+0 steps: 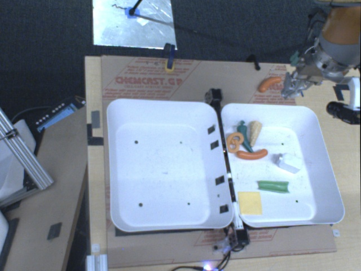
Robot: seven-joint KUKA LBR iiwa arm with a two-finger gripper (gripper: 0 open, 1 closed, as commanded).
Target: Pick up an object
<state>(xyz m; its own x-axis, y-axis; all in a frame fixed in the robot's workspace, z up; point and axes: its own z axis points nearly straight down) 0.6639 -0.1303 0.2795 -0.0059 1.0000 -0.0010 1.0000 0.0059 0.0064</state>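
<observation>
My end effector [294,86] hangs over the counter [237,78] just outside the right bin [324,145]; whether it is apart or together I cannot tell. An orange sausage-like piece [269,84] lies just beside it, outside the bin. I judge it is staged clear of the pile: corn [255,132] and the red sausage [251,154] lie below-left, inside the bin

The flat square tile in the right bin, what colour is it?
Yellow, plain, clearest in the camera view.
</observation>
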